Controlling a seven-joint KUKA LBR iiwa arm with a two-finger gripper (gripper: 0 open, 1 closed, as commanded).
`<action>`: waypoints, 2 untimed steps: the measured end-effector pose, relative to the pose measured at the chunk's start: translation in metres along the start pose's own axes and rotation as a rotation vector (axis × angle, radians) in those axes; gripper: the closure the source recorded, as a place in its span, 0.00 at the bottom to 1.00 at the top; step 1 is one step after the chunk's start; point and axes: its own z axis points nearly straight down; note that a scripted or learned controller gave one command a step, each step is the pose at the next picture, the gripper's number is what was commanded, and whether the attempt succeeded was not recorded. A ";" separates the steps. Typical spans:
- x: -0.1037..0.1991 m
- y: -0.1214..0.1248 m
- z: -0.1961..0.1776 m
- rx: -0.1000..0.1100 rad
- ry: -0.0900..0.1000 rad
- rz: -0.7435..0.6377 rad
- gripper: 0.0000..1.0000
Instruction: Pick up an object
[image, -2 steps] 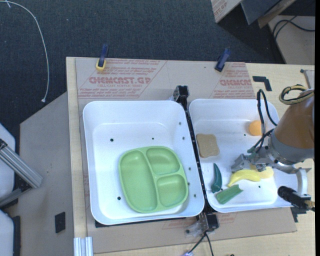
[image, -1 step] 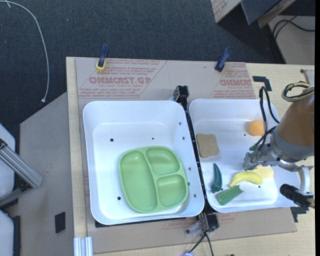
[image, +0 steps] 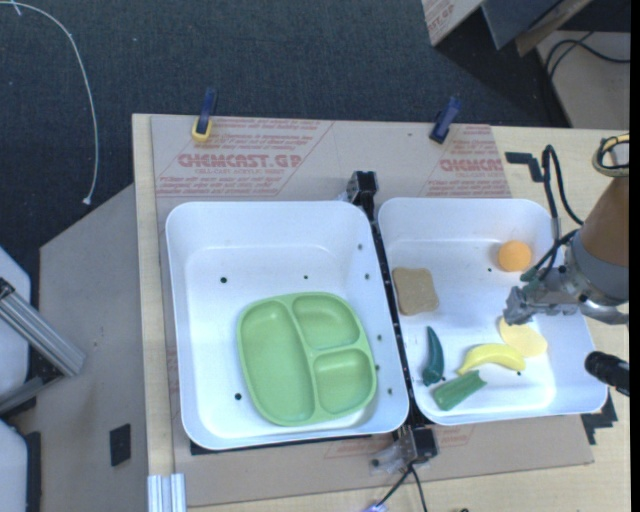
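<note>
Gripper (image: 522, 306) low in right bin (image: 470, 222), just above pale yellow slice (image: 530, 343); finger opening cannot be told. Banana (image: 492, 357), green peppers (image: 434, 356), orange ball (image: 515, 256), tan bread slice (image: 415, 290) nearby. Left bin (image: 200, 240) holds green divided plate (image: 305, 356).

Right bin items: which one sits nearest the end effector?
The pale yellow piece, just below the end effector. The banana, orange ball, tan slab and green items lie farther off.

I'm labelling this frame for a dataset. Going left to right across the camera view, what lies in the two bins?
Green divided plate → tan slice of bread → dark green pepper → yellow banana → orange ball, with the claw just below the ball.
</note>
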 end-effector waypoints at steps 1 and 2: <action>0.001 0.011 -0.050 0.000 0.000 0.000 1.00; -0.006 0.013 -0.095 -0.002 -0.001 0.000 1.00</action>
